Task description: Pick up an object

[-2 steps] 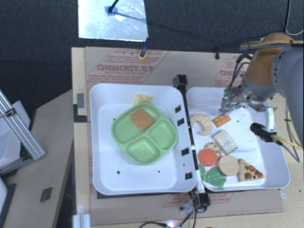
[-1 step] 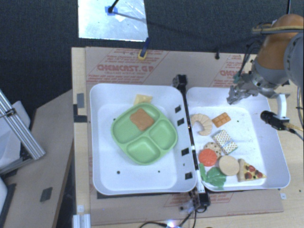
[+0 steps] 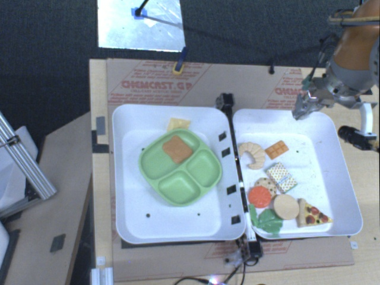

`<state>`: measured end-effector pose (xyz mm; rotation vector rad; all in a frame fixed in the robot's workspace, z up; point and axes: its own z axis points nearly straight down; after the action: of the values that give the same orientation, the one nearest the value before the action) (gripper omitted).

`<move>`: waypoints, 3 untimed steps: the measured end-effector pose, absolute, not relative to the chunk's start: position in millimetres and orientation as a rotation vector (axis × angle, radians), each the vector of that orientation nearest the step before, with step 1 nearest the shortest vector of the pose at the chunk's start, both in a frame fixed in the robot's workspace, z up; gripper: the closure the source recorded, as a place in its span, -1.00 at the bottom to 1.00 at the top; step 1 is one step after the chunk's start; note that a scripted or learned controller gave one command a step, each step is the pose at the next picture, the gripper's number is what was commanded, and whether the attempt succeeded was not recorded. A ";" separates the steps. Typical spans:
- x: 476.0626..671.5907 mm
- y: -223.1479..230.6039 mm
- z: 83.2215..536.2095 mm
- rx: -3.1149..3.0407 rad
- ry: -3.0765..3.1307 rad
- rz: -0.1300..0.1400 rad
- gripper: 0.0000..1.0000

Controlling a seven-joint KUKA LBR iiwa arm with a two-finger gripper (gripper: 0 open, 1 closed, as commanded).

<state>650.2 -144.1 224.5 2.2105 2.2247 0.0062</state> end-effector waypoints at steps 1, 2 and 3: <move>624.8 -100.0 215.9 2.214 2.231 0.000 1.00; 601.6 -52.4 214.2 2.214 2.231 0.000 1.00; 573.8 -11.1 226.5 2.213 2.233 0.002 1.00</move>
<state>573.8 -11.1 226.5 2.2128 2.2326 0.0022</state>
